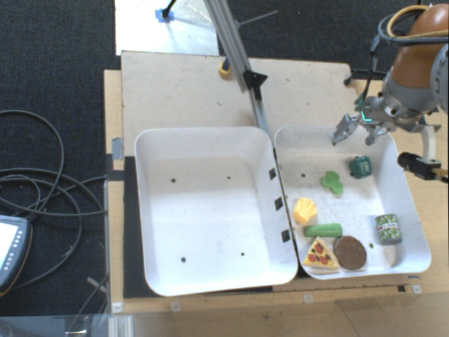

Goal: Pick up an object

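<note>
Right-hand white bin [415, 220] (toys inside), spread empty claw [358, 133] above its far edge, arm [421, 55] cropped

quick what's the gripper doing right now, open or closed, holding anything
Gripper: open, fingers spread, nothing between them; it hovers over the far end of the right bin, above the dark green block.

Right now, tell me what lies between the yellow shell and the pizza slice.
In the camera view, the green cucumber piece lies between the yellow shell and the pizza slice, in the right bin.
</note>
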Controlling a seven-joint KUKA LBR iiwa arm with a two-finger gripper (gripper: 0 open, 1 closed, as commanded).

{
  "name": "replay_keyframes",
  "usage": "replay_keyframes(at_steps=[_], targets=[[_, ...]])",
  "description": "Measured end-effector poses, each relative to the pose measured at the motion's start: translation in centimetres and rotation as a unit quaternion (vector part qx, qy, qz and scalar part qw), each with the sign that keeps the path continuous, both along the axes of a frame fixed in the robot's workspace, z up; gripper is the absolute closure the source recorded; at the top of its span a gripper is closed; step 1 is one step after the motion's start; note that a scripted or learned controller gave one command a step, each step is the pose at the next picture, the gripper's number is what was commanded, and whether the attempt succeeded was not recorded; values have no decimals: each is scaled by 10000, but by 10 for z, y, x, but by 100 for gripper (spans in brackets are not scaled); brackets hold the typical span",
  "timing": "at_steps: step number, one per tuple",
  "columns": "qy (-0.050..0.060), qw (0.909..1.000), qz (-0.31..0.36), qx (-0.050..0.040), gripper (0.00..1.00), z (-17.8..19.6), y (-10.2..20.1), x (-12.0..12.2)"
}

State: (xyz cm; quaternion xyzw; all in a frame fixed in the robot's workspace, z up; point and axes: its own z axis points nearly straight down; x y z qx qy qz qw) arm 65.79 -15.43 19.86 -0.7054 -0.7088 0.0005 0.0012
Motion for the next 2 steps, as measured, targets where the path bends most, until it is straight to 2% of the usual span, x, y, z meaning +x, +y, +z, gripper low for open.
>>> replay_keyframes(at_steps=[1, 2], targets=[[-19, 10000, 10, -9, 0, 3, 0, 1], [-3, 10000, 7, -3, 0, -43, 9, 0]])
